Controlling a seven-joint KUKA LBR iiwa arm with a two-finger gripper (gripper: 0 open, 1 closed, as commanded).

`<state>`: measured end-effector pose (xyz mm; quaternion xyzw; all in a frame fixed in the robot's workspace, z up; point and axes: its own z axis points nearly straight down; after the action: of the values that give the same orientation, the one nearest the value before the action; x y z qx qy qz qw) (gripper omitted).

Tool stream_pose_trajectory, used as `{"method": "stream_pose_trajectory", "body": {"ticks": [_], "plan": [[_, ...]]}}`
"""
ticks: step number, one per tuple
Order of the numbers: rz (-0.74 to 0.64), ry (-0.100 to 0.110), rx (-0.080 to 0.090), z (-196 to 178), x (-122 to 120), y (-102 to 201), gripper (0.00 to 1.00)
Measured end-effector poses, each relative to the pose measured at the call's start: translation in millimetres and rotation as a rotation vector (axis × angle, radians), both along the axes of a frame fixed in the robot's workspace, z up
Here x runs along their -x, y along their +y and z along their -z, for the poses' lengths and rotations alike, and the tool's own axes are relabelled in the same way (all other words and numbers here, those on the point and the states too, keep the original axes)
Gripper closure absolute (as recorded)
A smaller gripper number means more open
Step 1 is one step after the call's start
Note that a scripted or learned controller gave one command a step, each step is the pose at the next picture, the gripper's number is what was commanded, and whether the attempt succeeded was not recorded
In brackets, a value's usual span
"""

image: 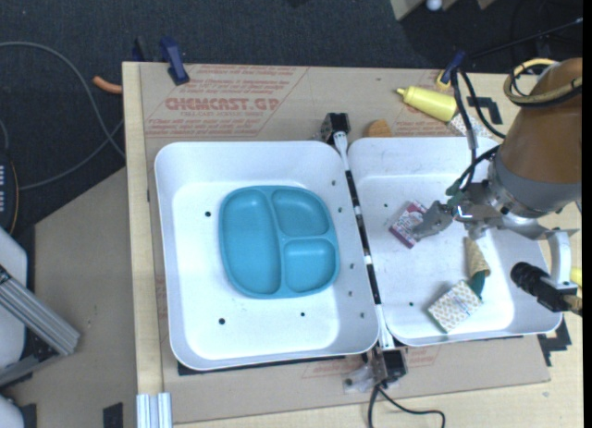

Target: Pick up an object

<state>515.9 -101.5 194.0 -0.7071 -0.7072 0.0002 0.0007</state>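
- Left bin (185,232): holds a blue divided plate (277,239), lying flat at its centre.
- Right bin (407,311): holds three objects.
- Small purple-and-white packet (405,223): at the bin's 10 o'clock, touching the tool's tip.
- Tool (431,224): low over the bin; its opening cannot be judged.
- Cone-shaped item (477,260): toward 3 o'clock.
- Patterned sponge-like block (455,306): at 5 o'clock.
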Motion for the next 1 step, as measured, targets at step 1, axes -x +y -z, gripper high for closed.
{"method": "stream_pose_trajectory", "body": {"ticks": [1], "plan": [[0.0,0.0,0.0,85.3,-51.1,-5.2,0.0]]}}
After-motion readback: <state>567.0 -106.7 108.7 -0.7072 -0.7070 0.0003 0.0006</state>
